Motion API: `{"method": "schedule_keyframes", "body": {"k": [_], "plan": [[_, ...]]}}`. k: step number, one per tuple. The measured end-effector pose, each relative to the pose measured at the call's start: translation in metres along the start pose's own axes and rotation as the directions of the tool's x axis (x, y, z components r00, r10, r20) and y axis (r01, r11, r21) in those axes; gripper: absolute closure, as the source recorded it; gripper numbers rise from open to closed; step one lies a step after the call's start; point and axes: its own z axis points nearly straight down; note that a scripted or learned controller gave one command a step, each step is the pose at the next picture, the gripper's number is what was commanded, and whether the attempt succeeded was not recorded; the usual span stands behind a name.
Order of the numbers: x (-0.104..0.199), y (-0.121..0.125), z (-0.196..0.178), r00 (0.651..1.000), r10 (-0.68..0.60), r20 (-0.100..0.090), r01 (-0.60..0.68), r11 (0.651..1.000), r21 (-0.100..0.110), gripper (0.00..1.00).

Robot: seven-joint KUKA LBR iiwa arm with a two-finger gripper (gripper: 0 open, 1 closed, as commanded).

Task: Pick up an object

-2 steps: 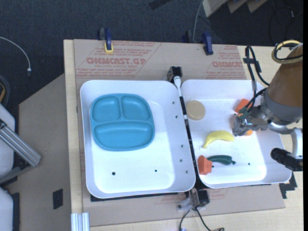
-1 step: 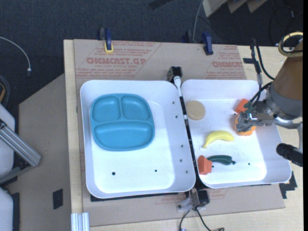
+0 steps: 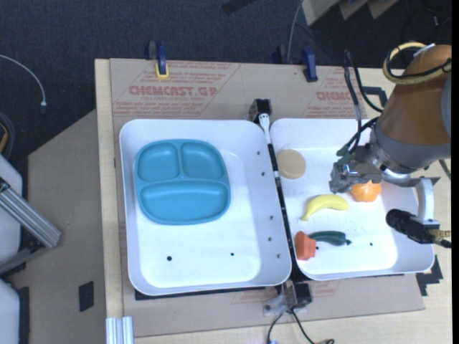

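The gripper (image 3: 348,176) hangs low over the right bin (image 3: 380,264), at the end of the grey arm (image 3: 416,113) with its orange band. Whether it is wide or narrow I cannot tell, because the metal parts run together from this angle, and nothing is seen held in it.

Just beside the gripper, on the side toward the arm, sits an orange fruit (image 3: 367,191); the wrist covers part of it, and I cannot say if they touch. Just in front of the gripper, toward the near rim of the bin, lies a banana (image 3: 324,206). Farther the same way lie a dark green piece (image 3: 331,239) and, next to it, a small red-orange piece (image 3: 305,246) close to the bin's corner. A round tan disc (image 3: 291,163) lies near the gripper, on the side away from the arm.

Well apart from the gripper, beyond the disc, the left bin (image 3: 215,264) holds a blue plate (image 3: 183,182) with three compartments.

The worktop (image 3: 237,92) is brown board. Behind the bins it has red print that reads like "CHEMCAST GP", once behind each bin; the smaller line under it is too small to read. Two blue clamps (image 3: 159,57) hold the far edge.
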Motion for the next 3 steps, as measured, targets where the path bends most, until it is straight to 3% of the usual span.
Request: {"method": "schedule_keyframes", "body": {"k": [1,3], "plan": [[0.05,0.016,0.009,1.0,-0.001,-0.001,0.001,1.0,0.001,1.0],[0.141,0.059,-0.014,1.0,-0.001,-0.001,0.001,1.0,-0.001,1.0]]}}
